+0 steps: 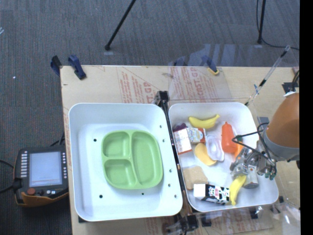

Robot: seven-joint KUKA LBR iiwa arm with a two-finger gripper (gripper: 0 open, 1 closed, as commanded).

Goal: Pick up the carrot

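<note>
Cardboard covered your counter [122, 82], two white bins upon it. Your jaws hung over the right bin [244, 109], their state impossible to tell; the carrot [227, 137] lay just beyond, ungripped.

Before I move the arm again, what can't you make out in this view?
- Gripper: small and cluttered; finger state unreadable.
- Carrot: its right side hidden behind a black cable.
- Lower banana: upper end hidden under the gripper.
- Arm: cut off by the frame's right edge.
</note>
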